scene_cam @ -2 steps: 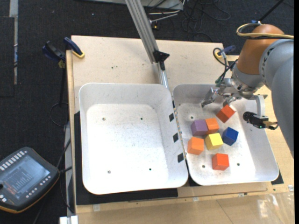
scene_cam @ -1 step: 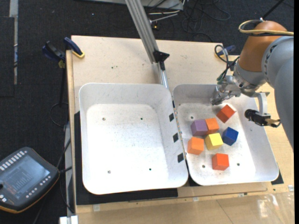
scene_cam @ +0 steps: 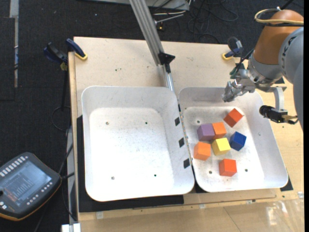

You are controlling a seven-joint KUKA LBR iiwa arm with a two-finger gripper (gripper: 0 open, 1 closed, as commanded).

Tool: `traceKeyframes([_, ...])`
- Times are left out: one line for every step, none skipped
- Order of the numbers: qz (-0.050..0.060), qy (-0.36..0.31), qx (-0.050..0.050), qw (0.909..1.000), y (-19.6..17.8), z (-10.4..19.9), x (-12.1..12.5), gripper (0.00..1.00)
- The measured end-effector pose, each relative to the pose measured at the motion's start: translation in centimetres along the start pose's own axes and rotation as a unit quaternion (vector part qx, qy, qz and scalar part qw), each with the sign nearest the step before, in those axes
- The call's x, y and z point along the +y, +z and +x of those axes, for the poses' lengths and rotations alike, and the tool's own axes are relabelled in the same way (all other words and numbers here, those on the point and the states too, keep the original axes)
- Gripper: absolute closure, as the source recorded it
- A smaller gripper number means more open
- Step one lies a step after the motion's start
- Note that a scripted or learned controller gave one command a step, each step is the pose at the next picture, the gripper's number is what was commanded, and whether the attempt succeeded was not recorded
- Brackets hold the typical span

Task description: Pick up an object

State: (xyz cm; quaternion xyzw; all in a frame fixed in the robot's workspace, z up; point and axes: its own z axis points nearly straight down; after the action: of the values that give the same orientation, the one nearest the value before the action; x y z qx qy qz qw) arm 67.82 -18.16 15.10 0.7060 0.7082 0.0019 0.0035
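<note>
Orange block (scene_cam: 233, 117) in right bin (scene_cam: 275, 153) | gripper (scene_cam: 229, 95) above far rim

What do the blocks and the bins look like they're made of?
Blocks, e.g. the yellow block: likely painted wood or foam, matte, sharp-edged, no glare. Right bin and left bin: probably moulded plastic, smooth white with rounded rims and dark speckling.

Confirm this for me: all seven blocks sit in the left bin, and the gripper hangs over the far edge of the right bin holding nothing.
One thing is wrong: the bin. The camera view shows all seven blocks, among them the purple block and the blue block, in the right bin, not the left bin. The rest stands: the gripper hangs over the right bin's far edge with no block at its tip.
</note>
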Motion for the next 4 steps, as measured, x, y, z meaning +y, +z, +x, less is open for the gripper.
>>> traceKeyframes([-0.001, 0.000, 0.000, 1.0000, -6.5, 0.0, 0.2, 1.00])
traceKeyframes([0.000, 0.000, 0.000, 1.0000, -10.7, 0.0, 0.4, 1.00])
traceKeyframes([0.003, -0.002, 0.002, 1.0000, -11.5, 4.9, -0.6, 1.00])
traceKeyframes([0.005, -0.003, 0.002, 1.0000, -10.2, 10.6, -2.5, 1.00])
